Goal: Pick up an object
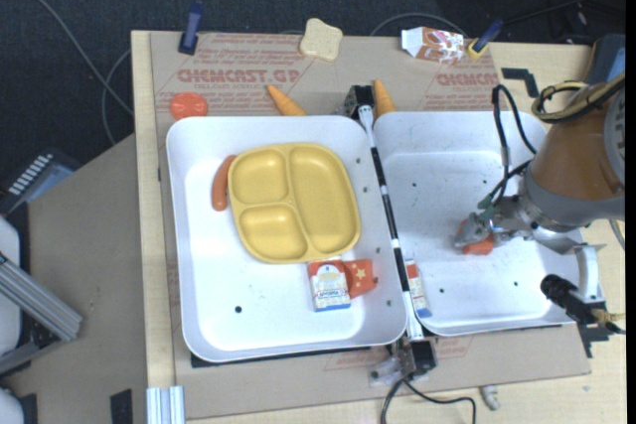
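Presently, your grey arm with the orange band (581, 164) is reaching in from the right and leaning over the right shallow white bin (437, 174). Your two-finger gripper (477, 235) is sitting low in that bin, and a small red-orange object (479, 247) is lying directly at its tip, touching or just under it. You cannot tell from this view whether the tool is grasping that object or merely resting beside it, since the wrist is hiding the tip.

You are also seeing the left shallow white bin (199, 293), which is carrying a yellow three-compartment plastic plate (293, 202). A red sausage-shaped toy (220, 186) is lying against the plate's left edge. A small red and white carton (338, 282) is lying just below the plate, near the bin's front.

Outside the bins, on the brown cardboard sheet (238, 70), a tan bread-slice toy (321, 39) and an orange carrot-shaped toy (284, 101) are resting behind the left bin, well apart from the gripper.
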`<state>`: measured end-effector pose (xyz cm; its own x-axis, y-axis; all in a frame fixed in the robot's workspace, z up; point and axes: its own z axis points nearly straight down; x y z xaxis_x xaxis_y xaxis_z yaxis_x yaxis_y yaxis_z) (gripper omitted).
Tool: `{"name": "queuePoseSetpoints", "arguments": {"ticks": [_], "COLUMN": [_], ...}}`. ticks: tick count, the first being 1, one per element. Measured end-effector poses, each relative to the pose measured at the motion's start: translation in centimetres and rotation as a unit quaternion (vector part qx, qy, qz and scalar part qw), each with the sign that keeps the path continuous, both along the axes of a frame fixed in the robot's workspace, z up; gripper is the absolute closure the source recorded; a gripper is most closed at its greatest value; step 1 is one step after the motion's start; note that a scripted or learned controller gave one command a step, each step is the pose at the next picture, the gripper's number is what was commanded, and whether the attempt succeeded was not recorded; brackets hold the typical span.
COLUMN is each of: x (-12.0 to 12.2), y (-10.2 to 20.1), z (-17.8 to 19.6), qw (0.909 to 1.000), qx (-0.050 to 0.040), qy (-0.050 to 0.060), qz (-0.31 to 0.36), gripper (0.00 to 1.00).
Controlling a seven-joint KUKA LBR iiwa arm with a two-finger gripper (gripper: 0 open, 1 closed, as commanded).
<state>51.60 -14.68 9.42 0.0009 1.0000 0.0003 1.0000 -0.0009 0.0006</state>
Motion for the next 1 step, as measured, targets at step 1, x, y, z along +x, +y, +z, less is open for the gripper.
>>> {"name": "queuePoseSetpoints", "arguments": {"ticks": [1], "x": [5.44], "y": [7.48], "z": [11.1], "qw": [1.0], "qx": [0.0005], "qy": [-0.002], "qz": [0.002], "gripper": [1.0]}}
